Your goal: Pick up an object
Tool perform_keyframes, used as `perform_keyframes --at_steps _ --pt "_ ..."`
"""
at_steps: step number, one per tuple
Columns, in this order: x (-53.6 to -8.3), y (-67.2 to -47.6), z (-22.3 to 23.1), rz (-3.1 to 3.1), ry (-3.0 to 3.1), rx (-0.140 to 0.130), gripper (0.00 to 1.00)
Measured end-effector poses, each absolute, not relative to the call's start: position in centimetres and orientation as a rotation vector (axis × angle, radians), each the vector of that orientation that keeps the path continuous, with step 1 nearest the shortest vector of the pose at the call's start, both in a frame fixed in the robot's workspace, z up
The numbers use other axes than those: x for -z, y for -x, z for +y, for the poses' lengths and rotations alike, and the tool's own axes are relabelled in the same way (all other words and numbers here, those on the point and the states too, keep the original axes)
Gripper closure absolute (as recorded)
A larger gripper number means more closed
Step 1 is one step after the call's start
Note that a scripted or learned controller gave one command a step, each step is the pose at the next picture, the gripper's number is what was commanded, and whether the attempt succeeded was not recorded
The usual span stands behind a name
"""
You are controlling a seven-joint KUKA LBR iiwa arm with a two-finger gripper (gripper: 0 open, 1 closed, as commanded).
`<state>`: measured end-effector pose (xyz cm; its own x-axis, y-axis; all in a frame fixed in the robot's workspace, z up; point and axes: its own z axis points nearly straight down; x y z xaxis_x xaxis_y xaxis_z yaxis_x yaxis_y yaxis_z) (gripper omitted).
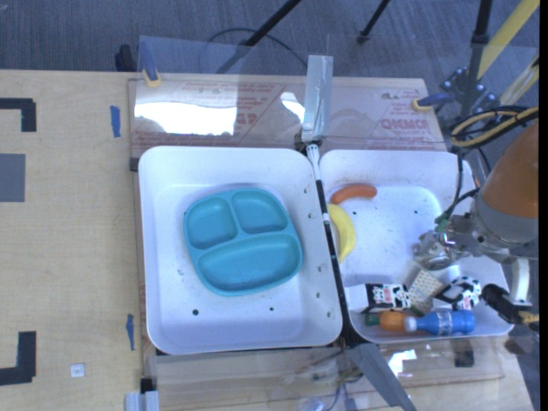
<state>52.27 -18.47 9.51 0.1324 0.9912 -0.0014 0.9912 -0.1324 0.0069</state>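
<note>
Gripper (435,253) low over the right bin (394,202), near that bin's right side; metal parts crowd together there, and I cannot tell how it is set. Nothing seen pinched in it.

Just below the gripper: a tan mesh piece (422,286), tilted, very close to the tip, perhaps touching. To either side of that piece, black-and-white cow toys (387,295), one lower left, one lower right of the gripper. Below those, along the bin's near wall, a bottle (443,322) with blue label lying on its side, and an orange piece (392,321) touching its left end.

Left of the gripper, well apart: banana (343,232) against the divider wall. Above the banana, a hot dog (354,193) lying flat, up-left of the gripper.

Arm (514,187) comes in from the right, orange band above the grey wrist, wrist pointing down-left into the bin.

Far left of the gripper, in the left bin (163,229): a blue divided plate (244,240), upright, three compartments. Both bins sit on the bench (60,229).
</note>
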Motion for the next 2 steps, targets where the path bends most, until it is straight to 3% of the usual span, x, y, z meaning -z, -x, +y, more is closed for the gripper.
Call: perform_keyframes --at_steps 1,2 --pt "-19.5 -49.4 -9.5 1.995 -2.431 0.005 1.00" --pt "-21.2 -50.5 -8.9 1.814 -2.566 0.006 1.00"
